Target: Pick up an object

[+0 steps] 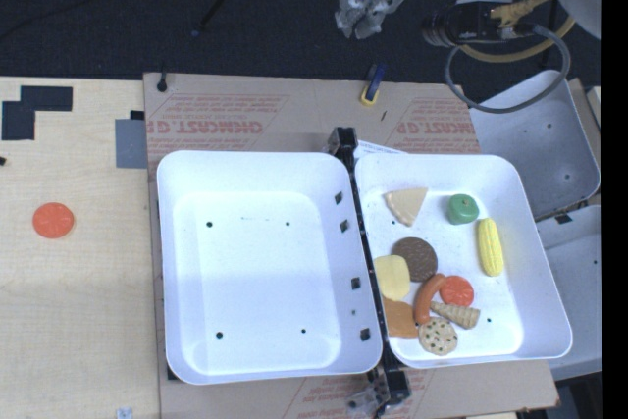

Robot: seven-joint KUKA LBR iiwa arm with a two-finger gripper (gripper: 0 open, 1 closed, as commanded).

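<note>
Dark floor with loose cables runs behind the desk [78,260], whose pale top carries a brown cardboard sheet [255,113] and, on that, two white bins side by side. Taking the right bin [535,240] as the landmark: the left bin [245,182] lies touching it along a black hinge-like strip, and the bare floor of that left bin shows just a few small dark holes. Inside the right bin sits all the toy food: a pale wedge [406,204] near its upper middle, a green round piece [462,208] beside the wedge, a yellow corn cob [490,246] toward its outer wall, a brown disc [418,257] at its centre, and below that a tight cluster of a yellow piece [393,277], a sausage [428,297], a red slice [456,290], a cone [458,315] and a cookie [438,337] near its lower edge. The gripper [365,10] hangs well above and beyond the bin's far edge, over the dark floor, well apart from every piece; I cannot tell from the blurred grey shape whether it is released or clenched, and nothing can be made out in it. Judging by this, the pick is not yet done: the arm has yet to come over the right bin, descend on one piece, close and lift. An orange disc [53,221] lies on the desk far to the other side of the left bin.
</note>
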